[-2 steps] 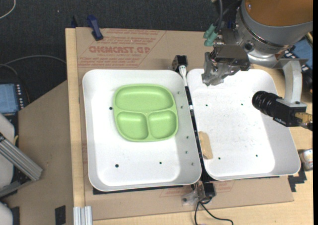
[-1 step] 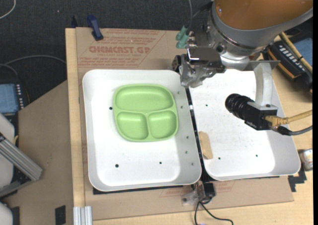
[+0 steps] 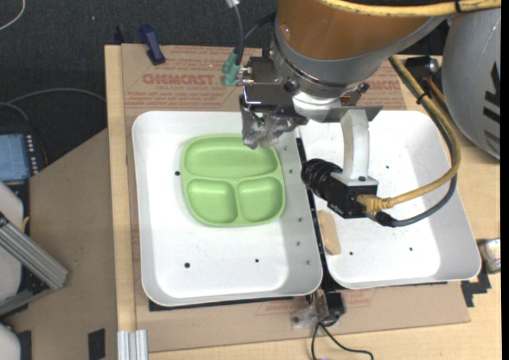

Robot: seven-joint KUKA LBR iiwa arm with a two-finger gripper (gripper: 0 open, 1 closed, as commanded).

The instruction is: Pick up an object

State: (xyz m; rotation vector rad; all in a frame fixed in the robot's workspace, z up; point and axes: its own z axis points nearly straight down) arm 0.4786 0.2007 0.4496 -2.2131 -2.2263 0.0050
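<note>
A light green divided plate (image 3: pixel 233 180) with three compartments lies flat in the left white bin (image 3: pixel 171 247), toward its upper right. My gripper (image 3: pixel 262 134) hangs from the big orange and grey wrist directly over the plate's upper right rim. Its fingers (image 3: pixel 256 137) reach down to that rim, at or just above the edge. Nothing is seen lifted between them.
The right white bin (image 3: pixel 413 263) sits beside the left one, sharing a middle wall. A black camera module with a yellow cable (image 3: pixel 343 190) hangs over that bin's left side. A small tan wooden piece (image 3: pixel 329 235) lies near the divider. Cardboard underlies both bins.
</note>
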